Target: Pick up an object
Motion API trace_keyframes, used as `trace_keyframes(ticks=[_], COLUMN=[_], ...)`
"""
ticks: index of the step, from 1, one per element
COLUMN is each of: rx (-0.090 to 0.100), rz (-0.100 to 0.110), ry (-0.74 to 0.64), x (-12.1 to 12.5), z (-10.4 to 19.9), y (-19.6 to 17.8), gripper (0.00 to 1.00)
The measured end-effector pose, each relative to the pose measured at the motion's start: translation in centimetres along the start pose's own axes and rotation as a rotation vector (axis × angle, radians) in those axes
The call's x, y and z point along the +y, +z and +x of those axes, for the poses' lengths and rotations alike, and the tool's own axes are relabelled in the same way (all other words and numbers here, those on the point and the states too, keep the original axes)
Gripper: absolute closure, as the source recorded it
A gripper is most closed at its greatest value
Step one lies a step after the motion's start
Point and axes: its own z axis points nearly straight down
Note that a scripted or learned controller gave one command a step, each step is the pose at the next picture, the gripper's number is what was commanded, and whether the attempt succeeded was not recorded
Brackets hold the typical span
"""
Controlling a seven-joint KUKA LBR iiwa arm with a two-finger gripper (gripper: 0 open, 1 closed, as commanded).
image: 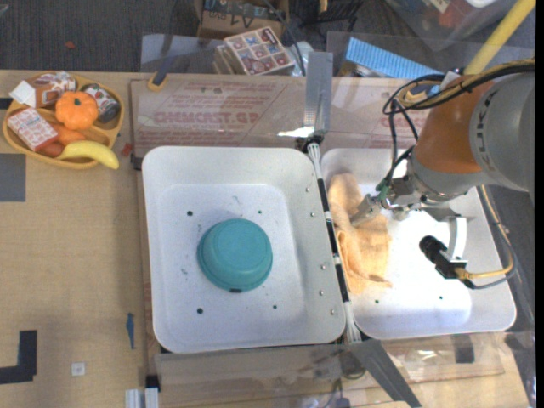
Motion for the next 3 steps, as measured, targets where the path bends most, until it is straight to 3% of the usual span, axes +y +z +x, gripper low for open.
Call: trace_keyframes(ticks=[1, 2, 3], rx=[-0.002, -0.001, 0.001], rz=[-0.002, -0.007, 0.012], ry=[-0.039, -0.036, -0.120], x=[-2.7, -2.6, 1.3], z=[0.9, 0.8, 4.6], y=[-0.1, -1.2, -16.9], gripper=[0.00, 1.00, 1.00])
